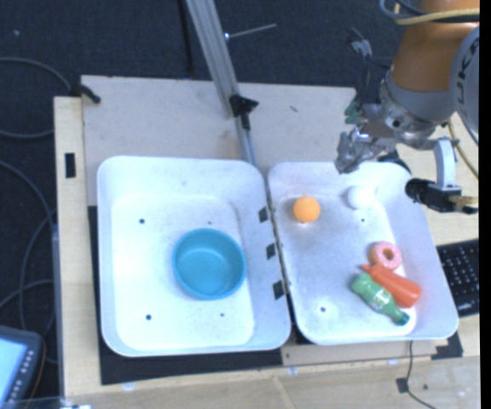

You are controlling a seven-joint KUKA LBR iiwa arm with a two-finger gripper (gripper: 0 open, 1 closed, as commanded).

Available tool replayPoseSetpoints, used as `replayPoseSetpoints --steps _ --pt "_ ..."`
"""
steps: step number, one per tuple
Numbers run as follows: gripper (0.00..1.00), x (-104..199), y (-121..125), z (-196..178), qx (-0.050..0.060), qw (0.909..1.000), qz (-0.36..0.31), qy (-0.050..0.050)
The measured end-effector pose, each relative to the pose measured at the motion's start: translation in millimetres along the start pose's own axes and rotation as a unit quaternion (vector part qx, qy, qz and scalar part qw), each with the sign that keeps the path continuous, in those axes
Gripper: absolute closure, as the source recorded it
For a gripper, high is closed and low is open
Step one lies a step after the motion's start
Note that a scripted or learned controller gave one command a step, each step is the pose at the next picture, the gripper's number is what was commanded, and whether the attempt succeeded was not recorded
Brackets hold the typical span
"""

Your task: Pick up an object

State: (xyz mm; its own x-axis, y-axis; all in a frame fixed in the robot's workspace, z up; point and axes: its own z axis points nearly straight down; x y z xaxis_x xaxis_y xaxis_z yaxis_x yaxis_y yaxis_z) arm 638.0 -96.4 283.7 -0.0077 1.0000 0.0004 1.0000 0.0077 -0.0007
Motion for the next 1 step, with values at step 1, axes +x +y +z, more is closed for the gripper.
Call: replayPoseSetpoints --steps 1 --pt "1.00 57.2 8.6 1.1 -0.001 1.0000 0.000 0.000"
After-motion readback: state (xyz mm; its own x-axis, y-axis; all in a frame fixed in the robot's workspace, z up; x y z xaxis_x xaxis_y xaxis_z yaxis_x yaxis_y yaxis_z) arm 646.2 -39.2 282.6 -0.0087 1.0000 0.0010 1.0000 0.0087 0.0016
